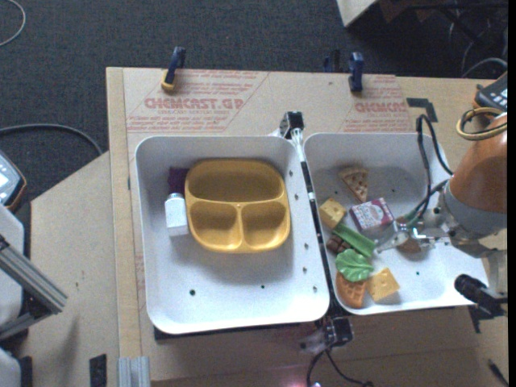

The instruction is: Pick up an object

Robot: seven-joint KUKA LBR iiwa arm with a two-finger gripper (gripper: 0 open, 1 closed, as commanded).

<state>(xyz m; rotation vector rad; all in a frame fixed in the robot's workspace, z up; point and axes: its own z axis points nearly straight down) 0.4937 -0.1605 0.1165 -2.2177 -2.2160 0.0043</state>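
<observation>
Toys beside "CHEMCAST GP" board

Tray in left bin

One fixed camera hangs above the worktop and looks down at a slant, far enough back to take in both white bins: the left bin and the right bin. Dark floor shows beyond the far edge, and the arm enters from the right.

A brown board bench bears two white bins side by side.
</observation>
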